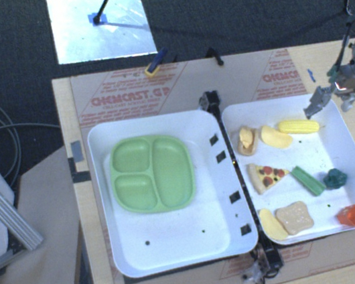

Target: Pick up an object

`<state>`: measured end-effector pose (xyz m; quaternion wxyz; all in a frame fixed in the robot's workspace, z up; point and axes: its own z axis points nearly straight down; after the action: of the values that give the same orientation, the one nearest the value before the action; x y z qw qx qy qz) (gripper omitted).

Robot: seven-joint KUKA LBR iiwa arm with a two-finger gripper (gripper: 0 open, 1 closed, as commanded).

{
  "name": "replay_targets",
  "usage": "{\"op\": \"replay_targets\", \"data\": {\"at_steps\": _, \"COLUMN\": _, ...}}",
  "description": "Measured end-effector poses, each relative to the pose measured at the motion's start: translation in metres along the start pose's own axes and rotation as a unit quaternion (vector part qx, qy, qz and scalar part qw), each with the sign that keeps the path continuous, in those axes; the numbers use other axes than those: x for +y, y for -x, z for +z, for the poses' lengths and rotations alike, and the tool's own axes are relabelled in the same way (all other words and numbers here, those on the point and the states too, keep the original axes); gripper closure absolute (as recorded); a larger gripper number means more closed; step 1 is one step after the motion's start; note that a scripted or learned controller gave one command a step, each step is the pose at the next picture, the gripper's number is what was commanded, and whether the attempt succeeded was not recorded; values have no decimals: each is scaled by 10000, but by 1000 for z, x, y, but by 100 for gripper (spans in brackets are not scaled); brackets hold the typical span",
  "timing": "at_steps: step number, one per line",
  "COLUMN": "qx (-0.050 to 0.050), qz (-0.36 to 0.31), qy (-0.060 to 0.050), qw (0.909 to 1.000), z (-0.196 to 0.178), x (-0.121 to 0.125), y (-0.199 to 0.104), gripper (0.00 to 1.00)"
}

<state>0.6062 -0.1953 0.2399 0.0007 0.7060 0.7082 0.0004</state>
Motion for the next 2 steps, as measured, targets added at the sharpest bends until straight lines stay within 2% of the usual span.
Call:
{"op": "replay_targets", "data": {"at_steps": 1, "qx": 21, "qz": -71, "qy": 31, "qw": 10000, "z": -2, "x": 67, "y": -129, "gripper": 0}}
{"op": "replay_targets", "data": {"at_steps": 2, "qx": 8, "qz": -28, "qy": -3, "qw": 10000, "z": 32, "x": 63, "y": -194, "gripper": 0}}
